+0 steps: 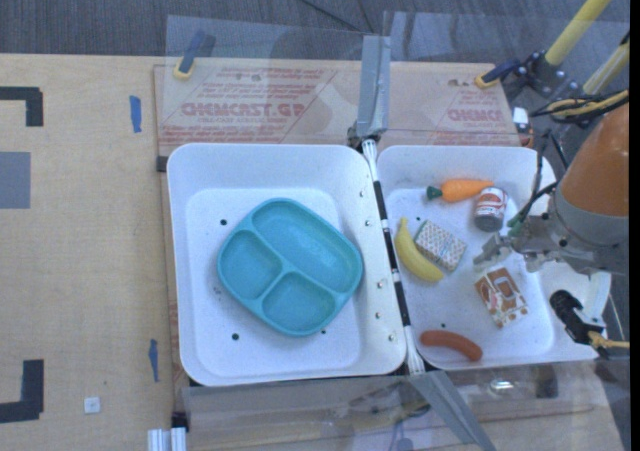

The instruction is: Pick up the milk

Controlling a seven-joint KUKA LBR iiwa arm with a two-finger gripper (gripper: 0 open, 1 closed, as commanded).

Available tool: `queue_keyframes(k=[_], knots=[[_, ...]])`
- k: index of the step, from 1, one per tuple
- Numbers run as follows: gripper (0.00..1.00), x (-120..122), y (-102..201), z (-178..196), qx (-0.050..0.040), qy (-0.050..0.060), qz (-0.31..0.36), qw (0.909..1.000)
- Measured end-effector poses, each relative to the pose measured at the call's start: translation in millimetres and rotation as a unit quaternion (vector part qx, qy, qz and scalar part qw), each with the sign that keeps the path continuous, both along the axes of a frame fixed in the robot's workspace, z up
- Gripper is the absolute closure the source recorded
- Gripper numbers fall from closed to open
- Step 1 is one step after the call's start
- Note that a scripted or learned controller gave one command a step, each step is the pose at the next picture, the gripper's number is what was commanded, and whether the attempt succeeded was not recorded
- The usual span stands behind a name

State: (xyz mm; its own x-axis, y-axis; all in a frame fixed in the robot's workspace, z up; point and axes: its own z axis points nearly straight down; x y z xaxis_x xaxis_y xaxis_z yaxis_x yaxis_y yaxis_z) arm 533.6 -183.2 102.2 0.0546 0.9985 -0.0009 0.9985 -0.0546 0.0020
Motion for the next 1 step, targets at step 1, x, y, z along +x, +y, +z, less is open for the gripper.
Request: queue_keyframes(k=[1], knots=[[0.0, -46.6, 8.3, -14.3, 0.0016, -0.002, -0.032, 0.9995]])
